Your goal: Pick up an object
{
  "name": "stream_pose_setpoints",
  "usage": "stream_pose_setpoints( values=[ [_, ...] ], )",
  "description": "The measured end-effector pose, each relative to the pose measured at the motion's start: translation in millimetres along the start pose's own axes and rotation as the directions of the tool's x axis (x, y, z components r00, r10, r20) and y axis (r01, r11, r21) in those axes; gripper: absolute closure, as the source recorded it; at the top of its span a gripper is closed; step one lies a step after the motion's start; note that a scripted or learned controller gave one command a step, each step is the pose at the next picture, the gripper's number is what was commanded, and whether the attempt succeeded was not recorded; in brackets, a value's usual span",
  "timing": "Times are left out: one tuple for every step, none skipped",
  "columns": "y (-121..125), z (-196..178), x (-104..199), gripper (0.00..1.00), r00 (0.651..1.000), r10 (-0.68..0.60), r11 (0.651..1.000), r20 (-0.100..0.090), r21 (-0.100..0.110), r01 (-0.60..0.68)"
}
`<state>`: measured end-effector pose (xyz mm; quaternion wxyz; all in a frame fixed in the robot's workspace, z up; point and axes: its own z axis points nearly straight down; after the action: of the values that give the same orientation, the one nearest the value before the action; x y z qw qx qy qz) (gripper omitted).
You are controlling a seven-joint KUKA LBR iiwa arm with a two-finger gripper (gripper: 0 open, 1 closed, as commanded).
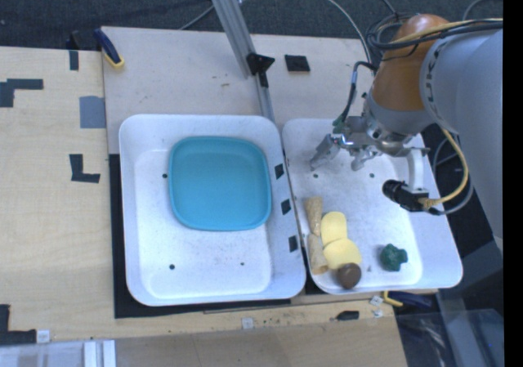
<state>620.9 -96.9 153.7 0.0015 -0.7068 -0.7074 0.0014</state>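
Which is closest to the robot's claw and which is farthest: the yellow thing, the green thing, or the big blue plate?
From the gripper, in the camera view:
1. Yellow thing, in the right bin just below the gripper.
2. Green thing, near the right bin's lower right corner.
3. Blue plate, over in the left bin; a close call with the green thing.

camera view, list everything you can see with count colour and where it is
bins: 2, white, side by side on the bench
plate: 1, light blue, in the left bin
yellow pieces: 2, yellow, near edge of the right bin, touching
tan sticks: 2, beige, along the right bin's left wall
brown ball: 1, brown, below the yellow pieces
green lump: 1, dark green, near right corner of the right bin
arm: 1, grey with orange band, from the right
gripper: 1, fingers spread, nothing between them, over the right bin's far part
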Motion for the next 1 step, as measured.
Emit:
stream_pose_setpoints(
  values=[
    [-1.2,63.5,2.5,0.00,1.000,0.000,1.000,0.000,0.002,0.000]
  ],
)
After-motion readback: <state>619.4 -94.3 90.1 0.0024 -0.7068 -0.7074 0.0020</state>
